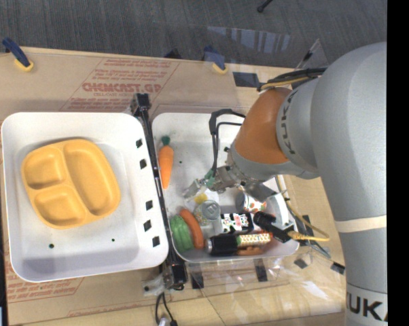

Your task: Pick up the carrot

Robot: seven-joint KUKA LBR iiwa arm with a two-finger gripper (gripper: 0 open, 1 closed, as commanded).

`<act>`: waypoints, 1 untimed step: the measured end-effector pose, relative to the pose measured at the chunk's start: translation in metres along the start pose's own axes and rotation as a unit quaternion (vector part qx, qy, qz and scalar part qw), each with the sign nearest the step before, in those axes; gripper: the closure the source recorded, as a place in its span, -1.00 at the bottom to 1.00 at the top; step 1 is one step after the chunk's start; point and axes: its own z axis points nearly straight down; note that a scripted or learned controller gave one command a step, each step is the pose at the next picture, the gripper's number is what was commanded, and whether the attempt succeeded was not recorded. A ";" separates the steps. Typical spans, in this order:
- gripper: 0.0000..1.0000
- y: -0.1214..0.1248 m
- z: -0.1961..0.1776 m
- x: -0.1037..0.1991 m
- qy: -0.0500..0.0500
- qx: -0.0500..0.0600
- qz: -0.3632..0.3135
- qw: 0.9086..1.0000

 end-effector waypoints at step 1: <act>1.00 0.003 -0.011 0.001 0.000 -0.002 -0.004 1.000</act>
